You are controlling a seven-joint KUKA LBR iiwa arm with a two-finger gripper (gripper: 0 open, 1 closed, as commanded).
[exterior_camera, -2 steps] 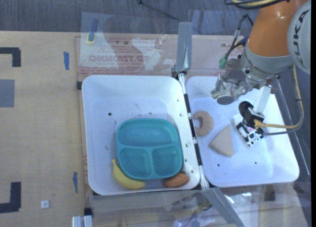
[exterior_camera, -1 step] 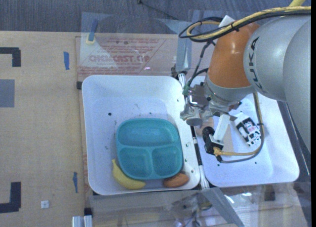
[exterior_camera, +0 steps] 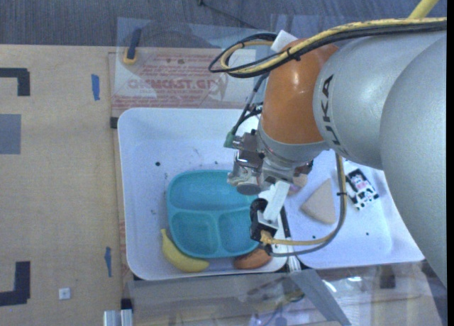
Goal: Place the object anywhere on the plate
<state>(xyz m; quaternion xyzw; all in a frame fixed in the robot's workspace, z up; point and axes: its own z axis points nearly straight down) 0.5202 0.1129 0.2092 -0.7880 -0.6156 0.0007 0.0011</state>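
Note:
A blue divided plate [exterior_camera: 206,218] lies in the left white bin [exterior_camera: 142,176], toward its front. A yellow banana [exterior_camera: 181,255] rests against the plate's front left rim. A brown rounded item [exterior_camera: 252,260] sits at the plate's front right rim. A tan wedge [exterior_camera: 320,204] lies in the right bin [exterior_camera: 376,239]. My gripper [exterior_camera: 245,184] hangs over the plate's upper right edge, under the orange wrist band [exterior_camera: 294,101]. The view does not show anything held in it.
The big grey arm covers most of the right bin. A small black and white item [exterior_camera: 362,188] lies right of the wedge. A cable loops from the wrist down past the divider between the bins [exterior_camera: 287,243]. A clear sheet with red lettering [exterior_camera: 170,83] lies behind the left bin.

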